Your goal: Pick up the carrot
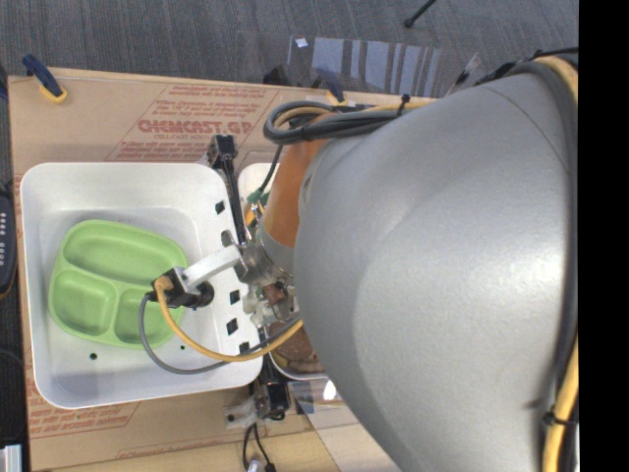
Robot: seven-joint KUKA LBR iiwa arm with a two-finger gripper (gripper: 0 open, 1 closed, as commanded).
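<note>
From my remote view, the grey arm (442,264) hides the right white bin; pincer state and carrot location I cannot tell. A green divided plastic tray (108,283) sits in the left white bin (59,195). Pickup looks unfinished.

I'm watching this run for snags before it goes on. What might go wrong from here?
The arm covers the right bin, so a carrot lying there can't be checked from this camera. Loose cables hang over the green plate in the left bin and might catch or drag it.
</note>
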